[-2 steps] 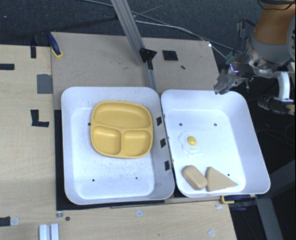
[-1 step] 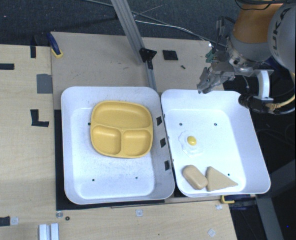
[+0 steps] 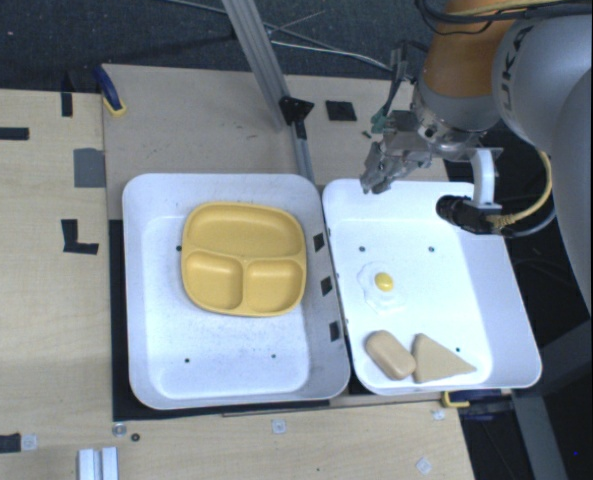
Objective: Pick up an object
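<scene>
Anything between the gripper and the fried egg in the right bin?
Nothing visible. The gripper hangs over the right bin's far rim, and bare white floor lies between it and the fried egg. The bread roll and wedge lie nearer the camera.

The big grey arm (image 3: 556, 78) is running off the top and right edges, so most of it is cut off. The tool (image 3: 376, 180) is looking dark and small at the far rim of the right bin (image 3: 501, 298), and its tips are too blurry to tell apart. The metal pole (image 3: 266, 63) is leaving at the top edge. The table (image 3: 36, 298) is being cut off at the left and the bottom. The tan wedge (image 3: 441, 358) is hiding a bit of the bread roll (image 3: 388, 353) beside it.
</scene>
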